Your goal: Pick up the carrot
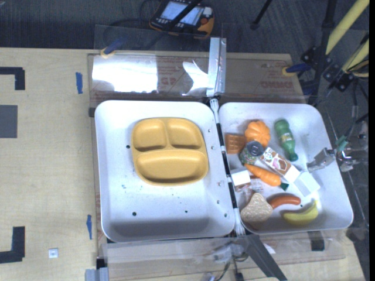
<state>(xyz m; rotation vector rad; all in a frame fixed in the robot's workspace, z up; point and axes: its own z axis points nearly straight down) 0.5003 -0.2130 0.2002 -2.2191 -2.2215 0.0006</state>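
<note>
Your claw sits over the right-hand rim of the right bin, and you cannot tell from this view how far open it is or whether it has hold of anything. The carrot lies apart from the claw, toward the view's left and slightly lower, near the middle of that bin with a small printed packet touching its upper side. Between claw and carrot is a white block, the green bottle stands up-left of the claw, and the banana lies below it.
</note>
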